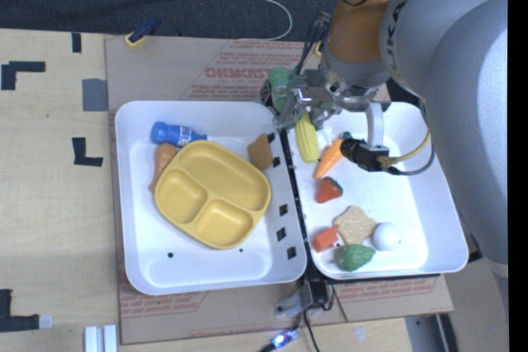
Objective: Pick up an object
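My gripper hangs over the far left corner of the right bin, just above the top end of a yellow corn cob that lies along the bin's left wall. An orange carrot lies right of the corn, with a red strawberry below it. A green object shows beside the wrist at the bin's far edge. The grey arm with its orange band covers the bin's far right part.
The right bin's near end holds a tan cracker, a white egg, a green piece and a small red-orange piece. The left bin holds a yellow divided plate, a blue bottle, an orange sausage and a brown piece.
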Robot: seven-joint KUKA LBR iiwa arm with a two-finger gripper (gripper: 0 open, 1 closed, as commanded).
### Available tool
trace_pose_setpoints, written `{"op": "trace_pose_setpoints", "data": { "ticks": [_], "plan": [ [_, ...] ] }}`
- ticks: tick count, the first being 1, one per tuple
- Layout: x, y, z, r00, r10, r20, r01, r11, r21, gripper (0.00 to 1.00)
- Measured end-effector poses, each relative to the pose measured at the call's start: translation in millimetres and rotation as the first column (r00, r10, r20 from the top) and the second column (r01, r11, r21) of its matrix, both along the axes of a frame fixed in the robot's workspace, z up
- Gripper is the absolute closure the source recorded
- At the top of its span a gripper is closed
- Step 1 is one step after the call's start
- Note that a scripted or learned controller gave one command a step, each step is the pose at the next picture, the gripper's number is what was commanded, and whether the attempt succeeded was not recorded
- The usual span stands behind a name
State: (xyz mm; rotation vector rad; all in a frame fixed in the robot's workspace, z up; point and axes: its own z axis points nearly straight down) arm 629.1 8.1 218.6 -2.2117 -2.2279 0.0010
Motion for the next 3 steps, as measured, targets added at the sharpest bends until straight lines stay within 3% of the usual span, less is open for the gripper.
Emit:
{"op": "trace_pose_setpoints", "data": {
  "ticks": [1, 2, 3],
  "plan": [
    [13.9, 8.6, -0.9, 1.000, -0.005, 0.001, 0.005, 1.000, -0.001, 1.00],
    [12.1, 14.9, 14.7, 1.000, -0.005, 0.001, 0.005, 1.000, -0.001, 1.00],
    [1.0, 16.1, -2.9, 1.000, -0.007, -0.002, 0.007, 1.000, -0.002, 1.00]
  ]
}}
